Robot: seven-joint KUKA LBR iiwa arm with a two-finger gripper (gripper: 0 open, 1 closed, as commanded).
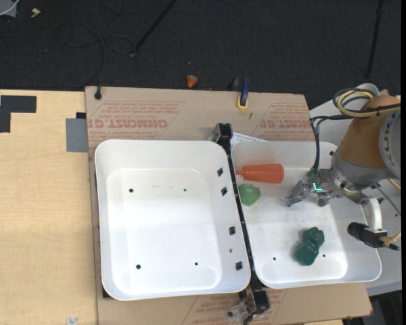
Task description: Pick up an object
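Orange bottle-shaped object [260, 173] lying at far side of right bin [338, 269], light green piece [249, 194] just beside, dark green toy [309, 246] nearer front; end effector [303, 193] low among them, probably for reaching one, finger state impossible to tell.

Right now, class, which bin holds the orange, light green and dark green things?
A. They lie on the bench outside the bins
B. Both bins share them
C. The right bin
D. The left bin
C: the orange thing, light green thing and dark green thing all lie inside the right bin, near the pincer.
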